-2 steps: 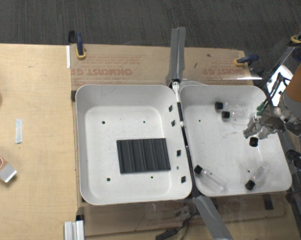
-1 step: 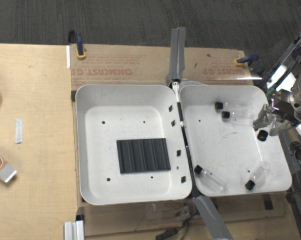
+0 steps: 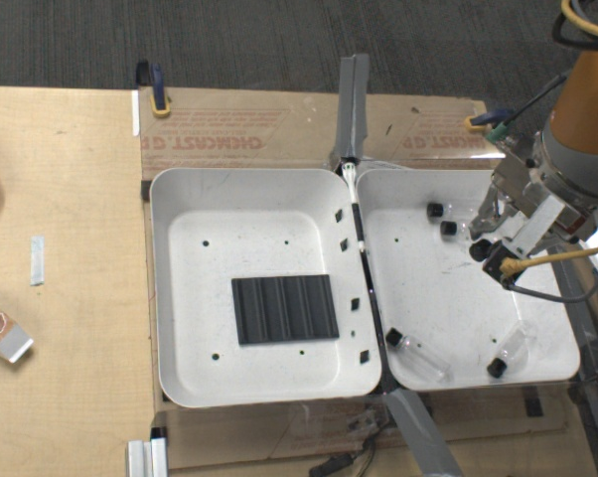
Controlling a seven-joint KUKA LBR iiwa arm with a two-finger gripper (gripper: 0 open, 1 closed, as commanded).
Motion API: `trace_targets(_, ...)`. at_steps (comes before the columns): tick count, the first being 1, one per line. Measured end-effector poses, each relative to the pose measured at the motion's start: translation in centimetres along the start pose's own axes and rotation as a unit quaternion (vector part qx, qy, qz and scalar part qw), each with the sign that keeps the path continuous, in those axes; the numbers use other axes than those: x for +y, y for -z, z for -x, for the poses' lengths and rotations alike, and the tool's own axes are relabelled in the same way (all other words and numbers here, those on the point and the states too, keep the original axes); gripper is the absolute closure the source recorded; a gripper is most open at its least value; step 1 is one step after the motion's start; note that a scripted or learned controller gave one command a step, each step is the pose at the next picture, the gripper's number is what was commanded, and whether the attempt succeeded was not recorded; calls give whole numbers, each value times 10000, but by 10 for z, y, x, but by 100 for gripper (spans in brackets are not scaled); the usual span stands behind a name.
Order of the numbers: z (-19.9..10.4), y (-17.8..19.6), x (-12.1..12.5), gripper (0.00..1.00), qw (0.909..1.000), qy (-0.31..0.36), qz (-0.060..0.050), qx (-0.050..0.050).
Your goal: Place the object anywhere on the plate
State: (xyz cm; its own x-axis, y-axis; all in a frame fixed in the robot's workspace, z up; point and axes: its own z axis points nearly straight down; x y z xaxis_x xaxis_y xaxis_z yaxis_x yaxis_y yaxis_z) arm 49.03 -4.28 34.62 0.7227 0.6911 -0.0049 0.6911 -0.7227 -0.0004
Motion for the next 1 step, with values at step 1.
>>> trace_targets(1,-3,-21,-20,100,9655,-2604,-7,-6)
